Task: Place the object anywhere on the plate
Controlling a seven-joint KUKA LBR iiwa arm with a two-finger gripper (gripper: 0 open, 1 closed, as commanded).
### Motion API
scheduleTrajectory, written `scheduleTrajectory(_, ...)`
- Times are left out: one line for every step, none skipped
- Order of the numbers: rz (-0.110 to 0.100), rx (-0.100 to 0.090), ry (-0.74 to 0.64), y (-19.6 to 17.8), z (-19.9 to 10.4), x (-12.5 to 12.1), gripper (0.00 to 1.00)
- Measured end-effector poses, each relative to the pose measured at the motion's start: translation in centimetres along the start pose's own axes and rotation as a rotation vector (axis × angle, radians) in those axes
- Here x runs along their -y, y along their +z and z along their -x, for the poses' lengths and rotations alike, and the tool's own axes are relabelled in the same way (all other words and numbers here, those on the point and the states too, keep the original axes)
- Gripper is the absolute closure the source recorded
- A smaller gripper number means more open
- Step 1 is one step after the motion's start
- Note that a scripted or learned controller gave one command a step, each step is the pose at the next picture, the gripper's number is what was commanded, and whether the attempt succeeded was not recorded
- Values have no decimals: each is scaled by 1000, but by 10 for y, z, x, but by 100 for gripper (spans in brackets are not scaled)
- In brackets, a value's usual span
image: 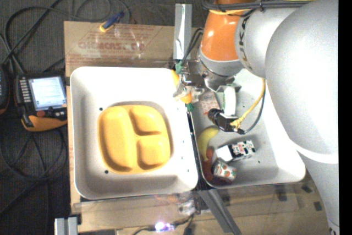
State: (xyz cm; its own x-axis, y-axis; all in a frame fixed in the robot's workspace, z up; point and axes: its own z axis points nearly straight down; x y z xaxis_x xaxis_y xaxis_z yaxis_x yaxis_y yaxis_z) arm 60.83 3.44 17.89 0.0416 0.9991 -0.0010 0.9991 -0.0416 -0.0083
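Your plate (135, 137) — yellow, three compartments — sits mid left bin (82, 91). Gripper (184, 85) at the bins' shared edge — finger state: cannot tell.

You see two shallow white plastic bins: the left bin (82, 118) and the right bin (275, 168). The left one holds one yellow sectioned plastic plate (135, 137) with three compartments. The right one holds one yellow-green round fruit (206, 137), one small black-and-white printed box (237, 149) and one red-and-white crumpled packet (223, 170).
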Motion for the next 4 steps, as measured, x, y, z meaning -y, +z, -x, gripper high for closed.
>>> scheduleTrajectory(-2, 1, -19, 0, -52, 53, 100)
scheduleTrajectory(-1, 1, -321, 0, -56, 93, 100)
scheduleTrajectory(-1, 0, -321, 0, -56, 93, 0)
scheduleTrajectory(-1, 0, -240, 0, -49, 82, 0)
